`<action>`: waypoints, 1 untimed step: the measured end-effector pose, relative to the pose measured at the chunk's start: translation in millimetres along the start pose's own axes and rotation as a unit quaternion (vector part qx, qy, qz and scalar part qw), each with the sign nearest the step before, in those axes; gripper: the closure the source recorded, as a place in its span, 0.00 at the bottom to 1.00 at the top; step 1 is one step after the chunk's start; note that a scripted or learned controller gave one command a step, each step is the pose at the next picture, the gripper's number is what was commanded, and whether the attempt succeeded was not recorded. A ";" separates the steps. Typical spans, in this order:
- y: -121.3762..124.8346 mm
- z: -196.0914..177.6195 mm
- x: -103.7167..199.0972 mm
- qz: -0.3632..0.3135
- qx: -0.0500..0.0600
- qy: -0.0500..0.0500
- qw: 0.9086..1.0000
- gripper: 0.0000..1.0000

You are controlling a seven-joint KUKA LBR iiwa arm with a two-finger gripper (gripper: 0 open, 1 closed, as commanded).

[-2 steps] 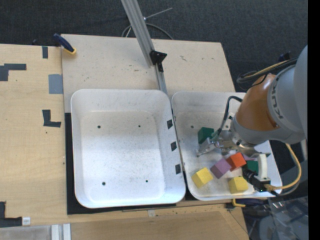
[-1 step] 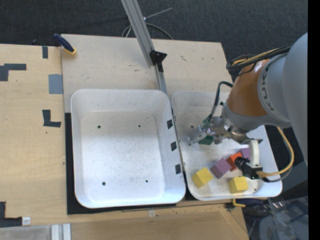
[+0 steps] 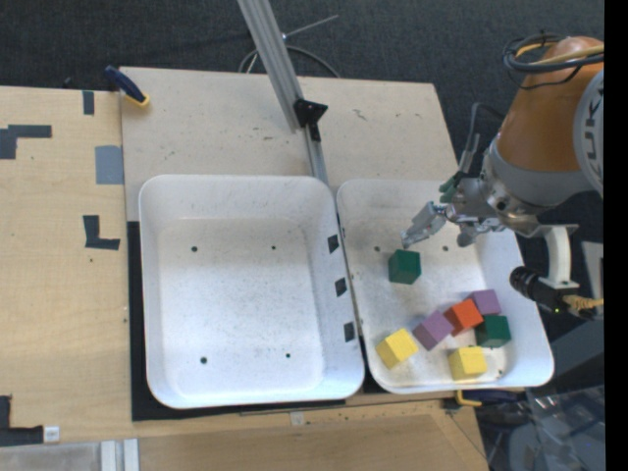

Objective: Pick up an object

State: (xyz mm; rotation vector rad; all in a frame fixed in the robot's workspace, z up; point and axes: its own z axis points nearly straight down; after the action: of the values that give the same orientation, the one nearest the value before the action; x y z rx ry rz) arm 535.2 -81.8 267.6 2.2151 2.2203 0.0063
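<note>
A dark green cube lies in the right bin, near its middle. My gripper hangs just above and to the right of that cube, not touching it. It is open, with nothing between its fingers. Toward the bin's front right lie a yellow cube, a purple block, an orange block, a second purple block, a second green cube and another yellow cube, packed close together.
The left bin sits beside the right one, sharing a raised divider. A slanted metal pole comes down to the bins' back edge. A blue and yellow tool lies on the bench at the back left.
</note>
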 end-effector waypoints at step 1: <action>1.6 133.0 -32.5 0.002 0.008 0.000 1.000 0.00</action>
State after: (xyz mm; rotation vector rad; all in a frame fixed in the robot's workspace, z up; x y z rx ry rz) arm 537.7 -114.4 134.6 2.2277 2.2247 -0.0105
